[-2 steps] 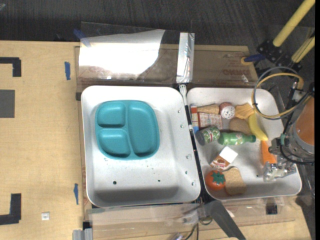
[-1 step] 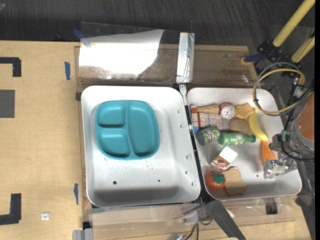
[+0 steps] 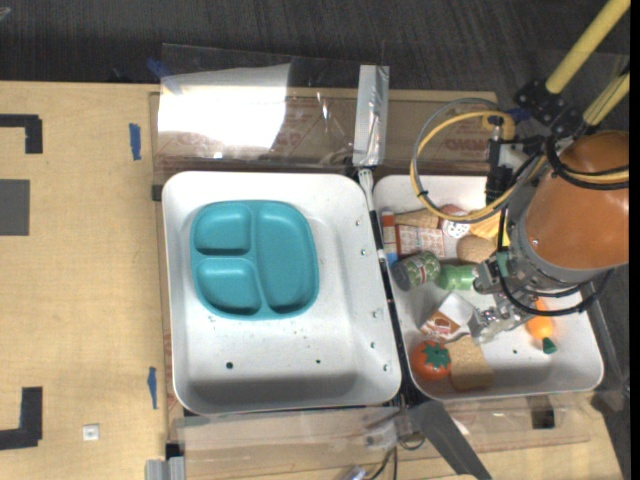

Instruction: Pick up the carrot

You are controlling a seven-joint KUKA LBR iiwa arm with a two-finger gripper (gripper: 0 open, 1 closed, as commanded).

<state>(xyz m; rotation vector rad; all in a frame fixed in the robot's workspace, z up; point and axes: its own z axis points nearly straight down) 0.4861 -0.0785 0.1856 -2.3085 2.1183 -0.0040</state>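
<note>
Carrot first: we see the small orange plastic carrot (image 3: 542, 332) in the right white bin (image 3: 575, 373), just beside the tool (image 3: 492, 320). We cannot tell the tool's opening. We judge the carrot light, stiff, slippery; grip across its thicker middle.

Lab: taped bench (image 3: 70, 268), robot bins (image 3: 200, 208)
</note>
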